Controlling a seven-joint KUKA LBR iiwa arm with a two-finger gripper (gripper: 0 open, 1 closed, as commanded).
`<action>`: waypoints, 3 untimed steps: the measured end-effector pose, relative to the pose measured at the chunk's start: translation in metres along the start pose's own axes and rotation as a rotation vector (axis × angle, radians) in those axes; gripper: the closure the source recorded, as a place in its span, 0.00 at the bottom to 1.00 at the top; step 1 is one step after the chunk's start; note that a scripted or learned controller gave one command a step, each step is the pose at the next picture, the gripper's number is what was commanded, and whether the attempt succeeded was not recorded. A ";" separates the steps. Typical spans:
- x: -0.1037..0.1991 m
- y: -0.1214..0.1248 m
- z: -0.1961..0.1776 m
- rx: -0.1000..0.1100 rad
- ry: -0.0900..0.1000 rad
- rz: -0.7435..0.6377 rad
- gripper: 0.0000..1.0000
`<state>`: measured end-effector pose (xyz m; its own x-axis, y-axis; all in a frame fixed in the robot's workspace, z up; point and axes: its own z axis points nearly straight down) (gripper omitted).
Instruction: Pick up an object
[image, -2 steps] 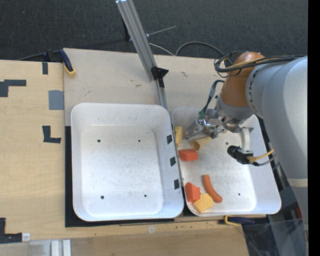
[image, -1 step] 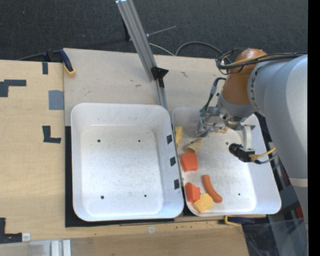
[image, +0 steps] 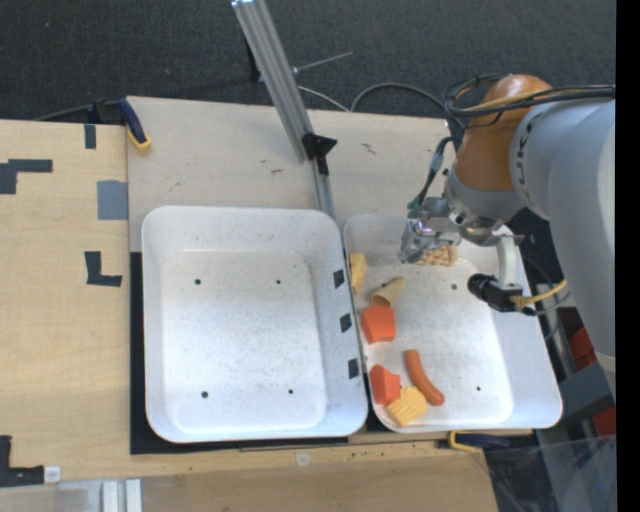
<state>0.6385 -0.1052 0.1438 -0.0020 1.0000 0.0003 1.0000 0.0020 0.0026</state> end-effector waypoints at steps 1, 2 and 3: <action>0.001 0.001 -0.053 -0.002 -0.001 0.000 1.00; 0.058 -0.012 -0.051 0.006 0.002 -0.005 1.00; 0.108 -0.027 -0.071 0.004 0.002 -0.005 1.00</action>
<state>0.6114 0.0025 0.2146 -0.0071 1.0000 0.0023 1.0000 0.0071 -0.0013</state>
